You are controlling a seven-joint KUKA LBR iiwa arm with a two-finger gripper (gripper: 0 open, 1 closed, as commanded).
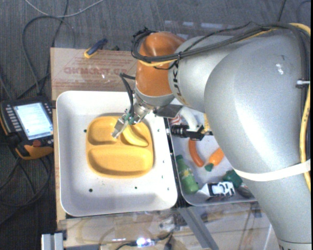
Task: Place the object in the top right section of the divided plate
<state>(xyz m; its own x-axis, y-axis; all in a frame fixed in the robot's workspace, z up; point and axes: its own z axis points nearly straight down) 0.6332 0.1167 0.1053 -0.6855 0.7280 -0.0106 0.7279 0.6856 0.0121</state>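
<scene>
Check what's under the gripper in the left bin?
The gripper hangs over the yellow divided plate, at the ridge bounding its top right section. The wrist covers part of that section; no object is visible there.

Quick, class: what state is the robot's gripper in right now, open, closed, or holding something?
Gripper: it cannot be told. It sits low over the yellow divided plate in the left bin, too small and blurred to read.
</scene>
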